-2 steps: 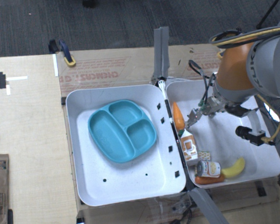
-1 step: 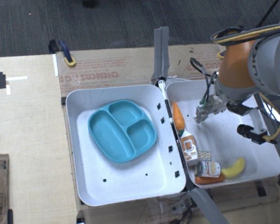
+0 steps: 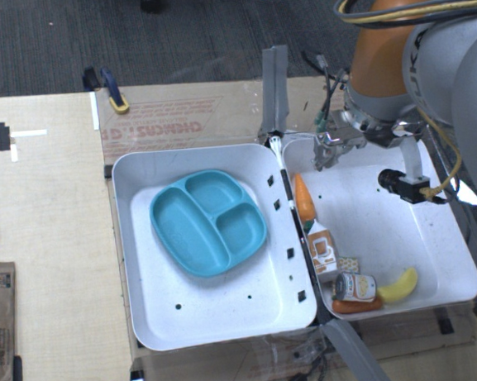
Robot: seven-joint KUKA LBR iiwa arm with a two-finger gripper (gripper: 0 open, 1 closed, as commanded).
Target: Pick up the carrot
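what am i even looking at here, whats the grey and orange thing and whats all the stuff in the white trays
This is one camera fixed above a bench, looking down at a slant. The grey and orange thing is a robot arm reaching in from the right; its gripper hangs over the right bin's far corner, holding nothing. That bin contains a carrot by the left wall, a small carton, a can and a banana. The left bin holds a blue divided plate.
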